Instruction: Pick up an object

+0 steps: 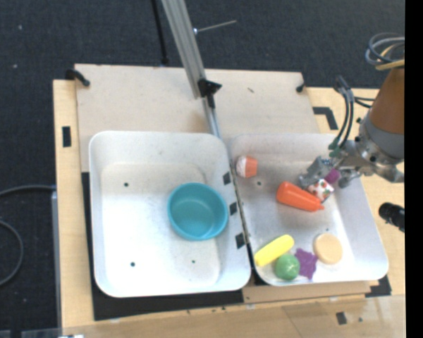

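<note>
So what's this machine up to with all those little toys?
A robot arm reaches in from the right, with its pincer down in the right bin right beside an orange carrot-shaped toy. Whether it has gripped anything is not clear. Nearby lie a yellow piece, a green ball and a tan disc. The left bin holds a blue bowl.
</note>
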### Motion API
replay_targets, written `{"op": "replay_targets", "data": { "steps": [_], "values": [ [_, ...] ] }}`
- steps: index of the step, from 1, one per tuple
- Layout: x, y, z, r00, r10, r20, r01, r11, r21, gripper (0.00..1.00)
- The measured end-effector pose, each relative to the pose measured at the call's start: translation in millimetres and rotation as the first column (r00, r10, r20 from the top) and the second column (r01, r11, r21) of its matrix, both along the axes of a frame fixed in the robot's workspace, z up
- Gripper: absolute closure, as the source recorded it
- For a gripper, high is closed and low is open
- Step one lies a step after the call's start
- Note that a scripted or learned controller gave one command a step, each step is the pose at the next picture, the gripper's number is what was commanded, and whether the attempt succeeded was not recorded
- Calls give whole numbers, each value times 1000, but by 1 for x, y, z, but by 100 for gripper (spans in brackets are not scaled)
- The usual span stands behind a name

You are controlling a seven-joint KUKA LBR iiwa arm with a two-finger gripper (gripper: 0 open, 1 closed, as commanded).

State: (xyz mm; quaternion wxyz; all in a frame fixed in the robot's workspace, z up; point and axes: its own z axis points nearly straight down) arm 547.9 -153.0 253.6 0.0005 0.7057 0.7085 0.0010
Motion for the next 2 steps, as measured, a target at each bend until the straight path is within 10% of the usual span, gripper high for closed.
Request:
{"op": "replay_targets", "data": {
  "steps": [2],
  "values": [
    [-3, -1, -42, 1000, -5, -4, 5, 1000, -3, 0]
  ]
}}
